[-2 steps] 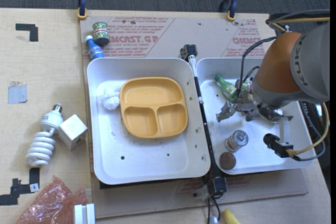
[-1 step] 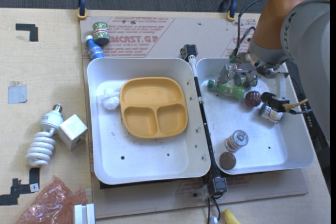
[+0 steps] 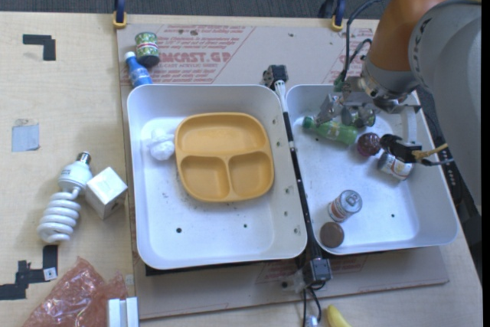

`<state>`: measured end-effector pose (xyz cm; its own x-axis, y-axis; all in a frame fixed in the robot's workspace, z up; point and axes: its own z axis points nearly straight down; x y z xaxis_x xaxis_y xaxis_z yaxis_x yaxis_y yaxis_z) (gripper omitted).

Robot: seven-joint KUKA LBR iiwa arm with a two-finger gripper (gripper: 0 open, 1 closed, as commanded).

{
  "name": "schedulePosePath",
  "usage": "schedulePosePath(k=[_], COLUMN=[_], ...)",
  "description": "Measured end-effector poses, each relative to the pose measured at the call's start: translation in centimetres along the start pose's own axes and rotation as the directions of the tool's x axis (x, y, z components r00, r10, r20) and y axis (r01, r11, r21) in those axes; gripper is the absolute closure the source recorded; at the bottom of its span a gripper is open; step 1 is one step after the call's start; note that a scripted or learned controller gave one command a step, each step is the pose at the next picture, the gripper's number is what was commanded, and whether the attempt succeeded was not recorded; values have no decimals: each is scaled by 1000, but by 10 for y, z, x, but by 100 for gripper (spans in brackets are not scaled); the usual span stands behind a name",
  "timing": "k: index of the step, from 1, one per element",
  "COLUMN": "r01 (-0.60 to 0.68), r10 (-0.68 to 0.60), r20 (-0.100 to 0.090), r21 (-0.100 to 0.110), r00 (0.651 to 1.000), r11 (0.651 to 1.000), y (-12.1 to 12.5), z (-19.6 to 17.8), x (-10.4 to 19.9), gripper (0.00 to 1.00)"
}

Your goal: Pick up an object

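The claw (image 3: 346, 112) hovers low in the right bin (image 3: 429, 230), its grip state indiscernible, with the green bottle (image 3: 334, 132) just below-left.

Matt yellow plastic tray (image 3: 224, 165), glossy white bins (image 3: 145, 218)

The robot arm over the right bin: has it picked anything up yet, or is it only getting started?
Nothing looks lifted yet. The hand is down in the right bin, right by the green bottle, so a grab there seems under way. I can't tell whether it has a grip. The small jar and the brown disc lie apart from it. The lift itself is still left.
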<state>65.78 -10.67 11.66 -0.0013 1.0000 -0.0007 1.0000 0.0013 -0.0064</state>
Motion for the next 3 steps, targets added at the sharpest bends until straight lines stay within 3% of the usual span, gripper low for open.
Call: schedulePosePath(k=[1, 2, 3], r01=[-1, 0, 2], r10=[1, 0, -2], r20=[1, 0, 1], r21=[-7, -7, -8], r00=[1000, 1000, 1000], r11=[1000, 1000, 1000], y=[-35, -22, -22], z=[24, 24, 14], x=[-62, -20, -21], gripper=[0, 0, 100])
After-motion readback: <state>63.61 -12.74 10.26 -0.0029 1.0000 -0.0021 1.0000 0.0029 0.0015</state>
